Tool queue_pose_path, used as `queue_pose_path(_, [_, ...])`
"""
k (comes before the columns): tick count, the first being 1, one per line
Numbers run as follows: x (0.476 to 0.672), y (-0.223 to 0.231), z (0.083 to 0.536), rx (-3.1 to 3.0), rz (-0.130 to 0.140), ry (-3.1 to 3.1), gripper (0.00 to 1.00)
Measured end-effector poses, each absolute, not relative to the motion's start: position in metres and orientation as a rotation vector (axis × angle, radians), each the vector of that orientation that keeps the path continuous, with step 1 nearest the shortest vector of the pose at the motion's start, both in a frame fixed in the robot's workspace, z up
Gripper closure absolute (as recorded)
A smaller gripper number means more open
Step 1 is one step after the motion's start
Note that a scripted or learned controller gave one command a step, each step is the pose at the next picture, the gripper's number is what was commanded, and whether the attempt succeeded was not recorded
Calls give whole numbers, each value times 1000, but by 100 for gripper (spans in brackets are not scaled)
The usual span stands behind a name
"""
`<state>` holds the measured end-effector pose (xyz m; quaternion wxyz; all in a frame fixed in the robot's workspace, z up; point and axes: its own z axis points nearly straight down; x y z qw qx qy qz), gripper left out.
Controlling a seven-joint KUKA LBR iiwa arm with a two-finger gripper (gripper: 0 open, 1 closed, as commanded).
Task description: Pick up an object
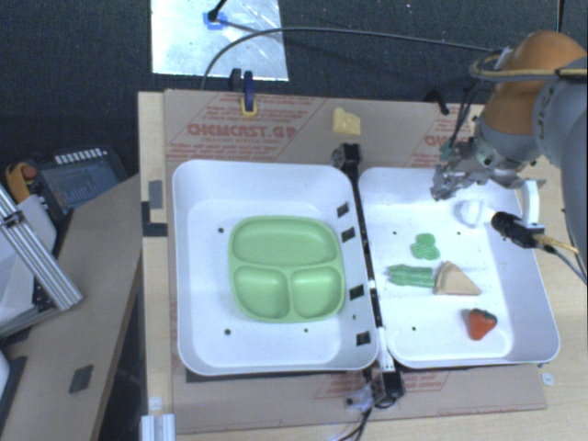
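Pincer [447, 184] hovers at 12 o'clock of the right bin [528, 338] — can't tell its grip state. Targets lie toward 6: green piece [424, 245], strawberry [480, 323]. Risk: small, low objs — a descent slightly off closes on nothing.

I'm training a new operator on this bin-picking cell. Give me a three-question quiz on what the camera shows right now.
1. True or false: the green divided plate lies in the right bin.
2. Multiple choice: which item lies nearest the right bin's front edge? A) strawberry B) round green piece C) small white object
3. Short answer: over which part of the right bin is the claw?

Key
1. False. It lies in the left bin.
2. A.
3. Over its back edge, apart from the long green piece and the tan wedge touching it.
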<state>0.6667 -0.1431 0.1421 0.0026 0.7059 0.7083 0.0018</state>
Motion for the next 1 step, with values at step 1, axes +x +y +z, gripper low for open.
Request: queue_pose_path(1, [666, -133, 195, 2211, 7, 2223, 100])
